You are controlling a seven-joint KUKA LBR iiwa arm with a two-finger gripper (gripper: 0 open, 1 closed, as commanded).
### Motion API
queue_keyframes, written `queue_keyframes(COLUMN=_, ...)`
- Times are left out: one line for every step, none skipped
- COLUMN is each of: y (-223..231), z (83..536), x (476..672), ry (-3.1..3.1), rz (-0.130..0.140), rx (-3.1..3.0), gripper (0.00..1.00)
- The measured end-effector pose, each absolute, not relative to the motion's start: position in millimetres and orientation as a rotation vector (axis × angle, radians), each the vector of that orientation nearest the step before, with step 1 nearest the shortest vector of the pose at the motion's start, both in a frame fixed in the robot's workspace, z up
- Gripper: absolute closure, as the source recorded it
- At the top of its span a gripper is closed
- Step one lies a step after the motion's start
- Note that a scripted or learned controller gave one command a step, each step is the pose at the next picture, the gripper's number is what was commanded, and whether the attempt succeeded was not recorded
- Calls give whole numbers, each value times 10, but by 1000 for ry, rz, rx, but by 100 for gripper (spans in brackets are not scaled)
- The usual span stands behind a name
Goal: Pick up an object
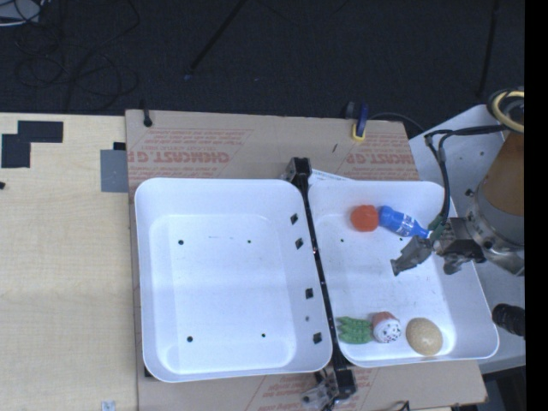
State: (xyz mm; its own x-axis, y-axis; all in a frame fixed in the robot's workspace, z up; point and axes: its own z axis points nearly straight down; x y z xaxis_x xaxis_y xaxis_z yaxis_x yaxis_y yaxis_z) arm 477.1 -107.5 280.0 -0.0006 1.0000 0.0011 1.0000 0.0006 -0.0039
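Two white bins sit side by side on the bench, and we sweep from the left bin (154,229) across to the right bin (342,272). Up near the right bin's far edge, an orange ball (364,217) rests just beside a blue bottle (401,222), the pair nearly touching. Along the near edge, a green toy (353,329) lies beside a red-and-white ball (386,328), and a tan egg-shaped object (424,336) sits in the near right corner. Over the right side of that bin hangs the gripper (413,257), fingers spread apart, nothing between them, just below the bottle's right end
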Motion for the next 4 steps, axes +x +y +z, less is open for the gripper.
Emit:
queue_keyframes(y=-1079, z=2893, x=4771, ry=-2218, rz=5, rx=-2216, gripper=100)
queue_keyframes(y=-934, z=3767, x=4765, ry=-2228, rz=-7, rx=-2222, gripper=100)
queue_keyframes(y=-1118, z=3914, x=4973, ry=-2222, rz=1, rx=-2222, gripper=100)
queue_keyframes(y=-900, z=2517, x=4852, ry=-2214, rz=11, rx=-2213, gripper=100)
